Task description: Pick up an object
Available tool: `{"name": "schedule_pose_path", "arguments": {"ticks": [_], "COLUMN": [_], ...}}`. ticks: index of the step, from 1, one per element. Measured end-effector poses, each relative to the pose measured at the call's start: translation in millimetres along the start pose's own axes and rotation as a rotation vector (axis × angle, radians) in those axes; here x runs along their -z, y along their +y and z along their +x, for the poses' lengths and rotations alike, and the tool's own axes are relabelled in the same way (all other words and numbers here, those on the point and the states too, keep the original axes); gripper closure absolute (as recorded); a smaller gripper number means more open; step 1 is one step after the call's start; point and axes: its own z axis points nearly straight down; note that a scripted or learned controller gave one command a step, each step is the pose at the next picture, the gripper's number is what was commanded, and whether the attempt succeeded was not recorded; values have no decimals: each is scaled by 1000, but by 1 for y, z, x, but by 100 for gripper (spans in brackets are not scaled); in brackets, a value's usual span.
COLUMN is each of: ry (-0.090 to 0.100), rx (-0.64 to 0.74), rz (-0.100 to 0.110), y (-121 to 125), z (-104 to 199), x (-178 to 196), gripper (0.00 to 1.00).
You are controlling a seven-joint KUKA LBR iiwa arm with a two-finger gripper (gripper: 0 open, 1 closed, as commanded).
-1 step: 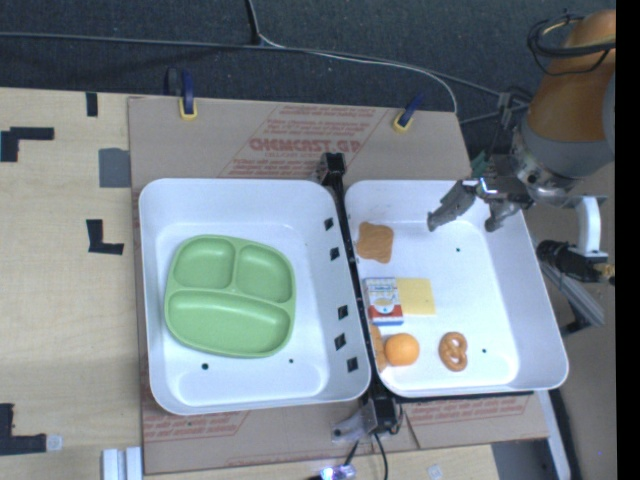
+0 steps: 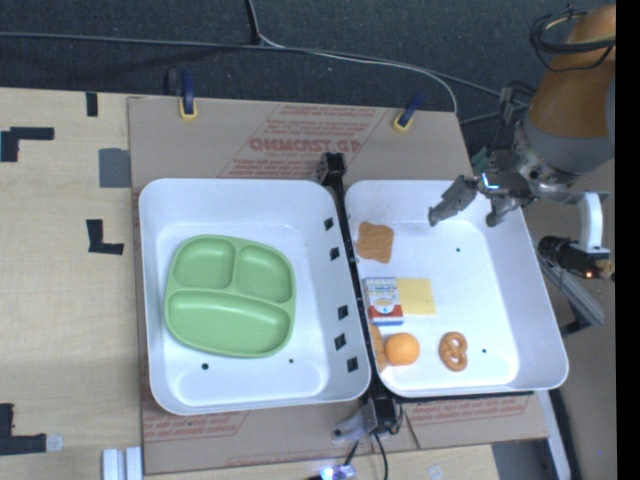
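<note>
Orange ball, nearest the camera, at the front edge of the right bin, with a pretzel just beside it on the side away from the left bin.

Pincer: two dark fingers spread apart, nothing between them, poised over the right bin's far corner on the arm's side. The grey arm with its orange band rises behind it.

Candidate objects, placed relative to the orange ball: a small printed carton just behind it; a flat yellow square touching the carton's side; a tan bread-like slice farther back, beside the divider. All lie well apart from the pincer, toward the near and divider side of the bin.

Step in hand (judged): approach, with no object chosen or grasped yet. For a sound grasp, the pincer should centre over one object, descend with fingers wide, and close across a narrow dimension. The ball is round and smooth and likely to roll unless squeezed through its middle. The yellow square is thin and flat and offers little to grip. The carton, boxy with straight sides, appears the easiest target, though its neighbours crowd it.

Beyond the divider: a left bin of glossy white plastic holding a matte green compartment plate. Both bins rest on brown cardboard over the pale wood tabletop.
</note>
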Motion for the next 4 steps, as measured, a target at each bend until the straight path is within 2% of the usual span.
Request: {"name": "schedule_pose_path", "arguments": {"ticks": [1,2,3,4], "ry": [0,0,0,1], "rx": [-1,-1,-1,1], "rz": [6,5,6,2], "y": [-1,0,-12,-10], "z": [-4,-2,-4,-3], "x": [-64,-108,-160,-147], "gripper": [0,0,0,100]}}
